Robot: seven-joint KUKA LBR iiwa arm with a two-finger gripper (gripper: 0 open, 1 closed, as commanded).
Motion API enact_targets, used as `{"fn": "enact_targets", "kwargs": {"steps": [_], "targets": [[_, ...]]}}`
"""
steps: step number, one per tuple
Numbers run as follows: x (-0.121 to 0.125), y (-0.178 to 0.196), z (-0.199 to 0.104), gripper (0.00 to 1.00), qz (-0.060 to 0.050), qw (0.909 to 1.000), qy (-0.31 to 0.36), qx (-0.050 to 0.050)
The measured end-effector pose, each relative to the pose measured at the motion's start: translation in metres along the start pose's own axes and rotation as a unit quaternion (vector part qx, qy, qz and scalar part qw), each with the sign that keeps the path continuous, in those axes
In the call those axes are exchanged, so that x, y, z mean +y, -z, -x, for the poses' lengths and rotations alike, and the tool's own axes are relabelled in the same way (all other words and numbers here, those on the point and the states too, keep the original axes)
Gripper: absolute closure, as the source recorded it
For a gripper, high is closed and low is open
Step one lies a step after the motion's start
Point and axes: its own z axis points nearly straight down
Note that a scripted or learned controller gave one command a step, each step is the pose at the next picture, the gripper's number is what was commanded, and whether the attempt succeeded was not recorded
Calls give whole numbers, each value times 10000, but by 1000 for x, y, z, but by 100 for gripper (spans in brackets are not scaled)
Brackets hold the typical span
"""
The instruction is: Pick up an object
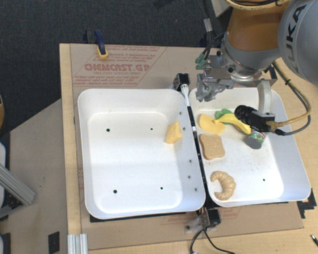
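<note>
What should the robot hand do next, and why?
Probably come down and toward the camera a little, over the tan slice of toy bread. The grey two-finger gripper hangs at the right white bin's far edge with nothing between its fingers, and the bread lies flat, clear of neighbours.

Arm [275, 20] cut off at top and right edges; far corner of right bin [286, 157] behind it.
</note>
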Motion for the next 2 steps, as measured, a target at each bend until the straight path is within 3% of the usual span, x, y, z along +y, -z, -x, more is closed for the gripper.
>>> {"fn": "enact_targets", "kwargs": {"steps": [1,2], "targets": [[5,219,36,100,77,9999,-79,-32],[-51,106,11,100,-109,9999,-68,-22]]}}
